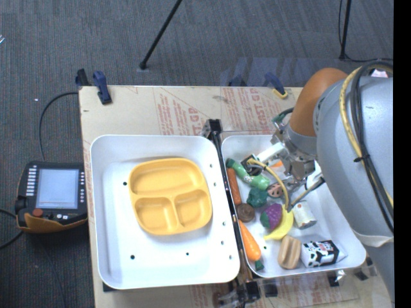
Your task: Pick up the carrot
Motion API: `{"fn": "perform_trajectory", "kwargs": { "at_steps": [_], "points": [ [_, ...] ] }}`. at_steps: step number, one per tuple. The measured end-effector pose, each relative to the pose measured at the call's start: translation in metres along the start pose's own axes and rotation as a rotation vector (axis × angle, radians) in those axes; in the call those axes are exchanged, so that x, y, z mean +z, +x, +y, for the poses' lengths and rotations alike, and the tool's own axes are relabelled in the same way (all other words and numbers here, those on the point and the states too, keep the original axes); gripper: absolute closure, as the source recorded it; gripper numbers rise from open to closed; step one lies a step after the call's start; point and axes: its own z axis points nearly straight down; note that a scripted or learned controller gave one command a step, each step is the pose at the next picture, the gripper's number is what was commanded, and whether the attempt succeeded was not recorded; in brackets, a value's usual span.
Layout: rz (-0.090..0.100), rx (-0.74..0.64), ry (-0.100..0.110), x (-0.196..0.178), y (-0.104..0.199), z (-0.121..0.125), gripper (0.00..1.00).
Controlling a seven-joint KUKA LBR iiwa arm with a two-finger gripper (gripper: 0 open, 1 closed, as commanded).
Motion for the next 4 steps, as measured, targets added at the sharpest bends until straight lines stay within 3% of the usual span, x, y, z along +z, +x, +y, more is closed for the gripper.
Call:
{"fn": "perform_trajectory", "kwargs": {
  "at_steps": [1,2,3,4],
  "points": [
    [0.004,0.089,-0.006,-0.022,-0.028,0.074,0.0],
    [0.001,0.16,0.0,0.001,-0.011,0.015,0.0],
    [0.018,0.077,-0.014,-0.187,-0.026,0.034,0.0],
    [-0.012,0.168,0.005,-0.025,-0.076,0.049,0.0]
  ]
}}
